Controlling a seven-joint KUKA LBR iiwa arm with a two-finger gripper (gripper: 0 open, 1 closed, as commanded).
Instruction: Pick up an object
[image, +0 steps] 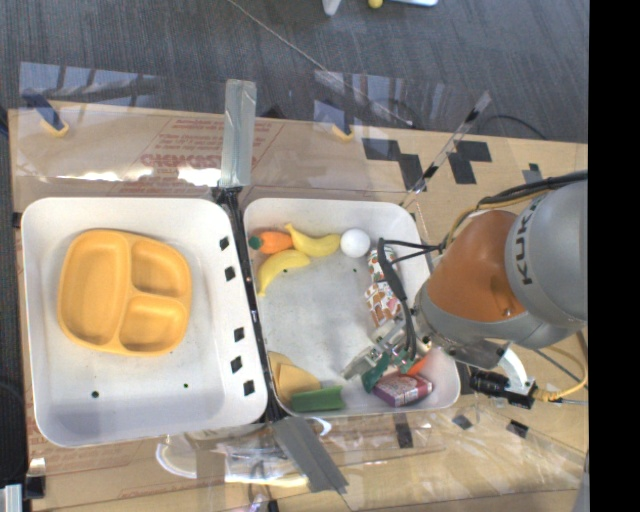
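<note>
I had the two-finger gripper (375, 362) low in the right white bin (300, 215), lower right of frame; a small green block (374, 378) lay just below it, jaw state unclear.

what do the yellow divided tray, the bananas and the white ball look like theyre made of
Yellow divided tray: likely moulded plastic, matte, with smooth rounded compartment walls. Bananas: probably plastic toy fruit, judging by the even yellow and a slight sheen. White ball: smooth and hard-looking, perhaps plastic; too small to tell more.
</note>
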